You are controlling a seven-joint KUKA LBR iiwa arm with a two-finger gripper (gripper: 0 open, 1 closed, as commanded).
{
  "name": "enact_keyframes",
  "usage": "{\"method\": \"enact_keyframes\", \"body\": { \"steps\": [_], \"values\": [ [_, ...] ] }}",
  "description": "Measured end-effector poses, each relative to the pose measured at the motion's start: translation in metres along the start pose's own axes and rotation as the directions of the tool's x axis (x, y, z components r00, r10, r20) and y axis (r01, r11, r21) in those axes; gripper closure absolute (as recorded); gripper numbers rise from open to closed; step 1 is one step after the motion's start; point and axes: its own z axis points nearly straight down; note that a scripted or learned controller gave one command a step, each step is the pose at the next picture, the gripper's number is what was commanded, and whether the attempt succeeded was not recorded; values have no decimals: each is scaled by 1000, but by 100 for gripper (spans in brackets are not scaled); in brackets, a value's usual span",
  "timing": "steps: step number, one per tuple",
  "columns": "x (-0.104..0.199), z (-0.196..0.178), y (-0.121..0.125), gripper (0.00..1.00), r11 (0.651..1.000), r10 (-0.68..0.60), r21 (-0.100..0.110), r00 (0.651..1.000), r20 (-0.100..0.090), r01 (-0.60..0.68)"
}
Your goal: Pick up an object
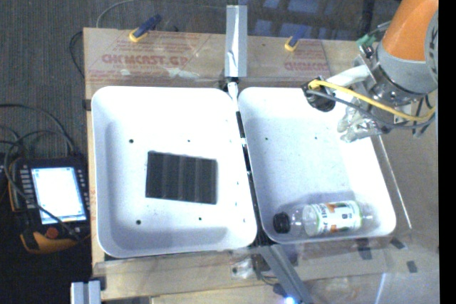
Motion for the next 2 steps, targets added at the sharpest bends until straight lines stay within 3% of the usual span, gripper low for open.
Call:
{"method": "enact_keyframes", "body": {
  "steps": [1,2],
  "values": [
    [0,-8,0,100,1000,0,-1,1000,5,0],
    [-9,33,31,100,1000,-5,1,1000,3,5]
  ]
}}
